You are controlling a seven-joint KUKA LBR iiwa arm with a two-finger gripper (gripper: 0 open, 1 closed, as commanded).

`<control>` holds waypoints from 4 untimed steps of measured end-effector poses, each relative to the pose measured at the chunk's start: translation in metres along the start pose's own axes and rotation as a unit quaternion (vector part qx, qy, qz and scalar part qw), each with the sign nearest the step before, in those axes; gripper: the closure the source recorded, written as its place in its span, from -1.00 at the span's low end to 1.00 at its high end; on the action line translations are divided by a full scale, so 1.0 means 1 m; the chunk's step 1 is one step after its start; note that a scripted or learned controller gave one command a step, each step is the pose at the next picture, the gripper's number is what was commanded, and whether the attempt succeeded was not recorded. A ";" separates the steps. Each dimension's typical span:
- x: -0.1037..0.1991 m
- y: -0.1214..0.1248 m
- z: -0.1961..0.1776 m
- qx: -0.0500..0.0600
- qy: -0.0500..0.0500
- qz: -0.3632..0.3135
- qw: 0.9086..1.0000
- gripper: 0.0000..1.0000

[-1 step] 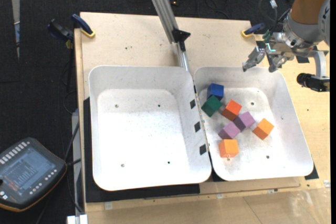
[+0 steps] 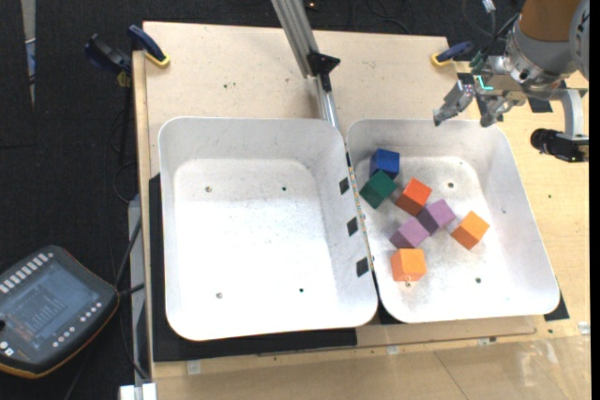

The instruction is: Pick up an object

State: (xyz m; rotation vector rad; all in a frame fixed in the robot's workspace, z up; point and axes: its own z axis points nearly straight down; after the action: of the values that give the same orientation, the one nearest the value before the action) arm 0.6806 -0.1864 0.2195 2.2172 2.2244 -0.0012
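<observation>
Nearest us, at the lower left off the bench, we see a grey teach pendant (image 2: 49,314) with an orange rim; its screen is too blurred for us to read any writing. On the bench, the left bin (image 2: 187,155) sits beside the right bin (image 2: 525,248), their rims meeting in the middle. The arm (image 2: 555,5) reaches in from the upper right, its orange band above the wrist, with the gripper (image 2: 472,106) hanging over the far rim of the right bin. Its two fingers look parted and we see nothing between them. The blocks lie well below it in the right bin: a blue cube (image 2: 385,162) touching a green cube (image 2: 377,189), an orange-red cube (image 2: 413,197), two purple cubes (image 2: 437,216) (image 2: 409,234), and two orange cubes (image 2: 470,229) (image 2: 408,265).
</observation>
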 end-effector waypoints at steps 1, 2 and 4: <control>0.006 0.000 0.044 0.002 0.001 0.000 1.000 -1.00; -0.003 -0.002 0.102 0.002 0.000 0.002 1.000 -1.00; -0.003 0.000 0.113 -0.002 -0.001 0.000 1.000 1.00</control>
State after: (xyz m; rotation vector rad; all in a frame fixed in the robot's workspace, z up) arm 0.6806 -0.1892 0.1067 2.2142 2.2222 0.0011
